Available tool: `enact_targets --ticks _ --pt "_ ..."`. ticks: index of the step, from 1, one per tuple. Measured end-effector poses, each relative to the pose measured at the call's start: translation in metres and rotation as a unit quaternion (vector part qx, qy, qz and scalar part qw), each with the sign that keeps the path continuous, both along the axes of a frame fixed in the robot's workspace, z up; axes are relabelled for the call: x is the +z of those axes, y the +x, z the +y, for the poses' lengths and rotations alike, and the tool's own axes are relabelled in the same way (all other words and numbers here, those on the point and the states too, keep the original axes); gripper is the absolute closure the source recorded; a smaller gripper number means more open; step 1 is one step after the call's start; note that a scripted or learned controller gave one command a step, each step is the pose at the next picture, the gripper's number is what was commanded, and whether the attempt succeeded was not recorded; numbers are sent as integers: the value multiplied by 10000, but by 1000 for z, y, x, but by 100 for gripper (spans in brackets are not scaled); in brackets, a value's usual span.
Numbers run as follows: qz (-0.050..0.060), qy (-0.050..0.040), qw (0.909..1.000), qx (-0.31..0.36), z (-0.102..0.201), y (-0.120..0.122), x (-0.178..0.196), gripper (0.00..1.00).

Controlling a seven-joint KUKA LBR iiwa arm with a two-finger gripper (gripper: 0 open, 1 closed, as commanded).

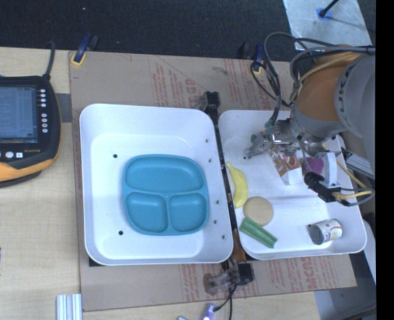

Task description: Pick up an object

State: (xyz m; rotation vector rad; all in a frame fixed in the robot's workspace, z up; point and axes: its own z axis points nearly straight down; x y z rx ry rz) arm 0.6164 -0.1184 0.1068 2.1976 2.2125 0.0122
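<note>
My gripper [285, 147] hangs low over the back of the right bin [287, 245], under the grey arm with its orange band [320, 92]. Right beneath it lies a red and white packet [289, 165], partly hidden by the wrist. A magenta item [315, 164] lies just to the packet's right. Along the bin's left wall rests a yellow banana-shaped piece [239, 184]. In front of it sit a tan round disc [258, 210] and a green block [258, 233]. A small white and red can [326, 231] lies on its side at the front right.
The left bin [103, 139] holds a blue divided plate [165, 193]. A tablet-like pendant [17, 122] lies on the bench at far left. Cables [277, 59] loop behind the arm, and a black clip [212, 101] sits between the bins at the back.
</note>
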Motion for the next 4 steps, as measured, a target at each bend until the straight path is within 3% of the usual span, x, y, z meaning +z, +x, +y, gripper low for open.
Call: enact_targets --ticks 1,2,3,4 --pt "73 28 10000 -16 -37 43 -9 0" --pt "112 52 9999 -16 -50 41 52 0" --pt "109 53 9999 -14 -41 40 119 0" --pt "141 52 9999 -15 -21 -49 62 0"
